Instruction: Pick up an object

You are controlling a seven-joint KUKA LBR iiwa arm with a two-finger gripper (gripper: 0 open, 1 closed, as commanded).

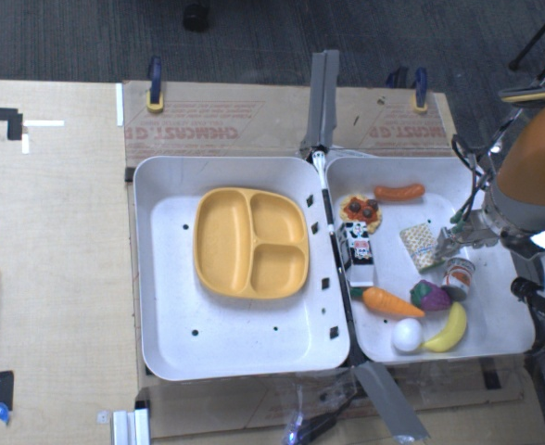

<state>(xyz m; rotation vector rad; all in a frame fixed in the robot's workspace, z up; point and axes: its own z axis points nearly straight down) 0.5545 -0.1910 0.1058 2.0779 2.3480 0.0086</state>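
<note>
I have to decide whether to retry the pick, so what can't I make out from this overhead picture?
- Gripper: too small and blurred, over the right bin, to tell whether it grips anything.
- Can: partly covered by the gripper; label unreadable.
- Cracker: its right edge runs under the gripper, so contact is unclear.
- Small carton: print too small to read.

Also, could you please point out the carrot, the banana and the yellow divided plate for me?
carrot [390,301]: camera view, middle of its orange body, right bin.
banana [449,329]: camera view, middle of its curved yellow body, right bin.
yellow divided plate [201,245]: camera view, rim on the plate's left side, left bin.
</note>
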